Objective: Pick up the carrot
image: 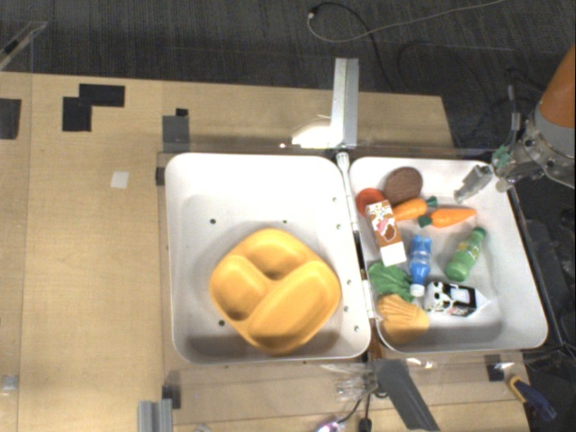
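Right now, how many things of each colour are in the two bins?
Orange: 2, carrots
Green: 2, bottle, leafy vegetable
Yellow: 2, divided plate, small toy
Brown: 1
Blue: 1
Red-and-white: 1
Black-and-white: 1
Total: 10

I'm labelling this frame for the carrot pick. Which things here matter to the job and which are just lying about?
Belongs to the job:
carrot
pincer
right bin

Just lying about:
yellow divided plate
blue bottle
green bottle
brown round piece
left bin

Single fixed camera above the bench (81, 268), slanted downward over both white bins (189, 241), arm (558, 115) from the right.
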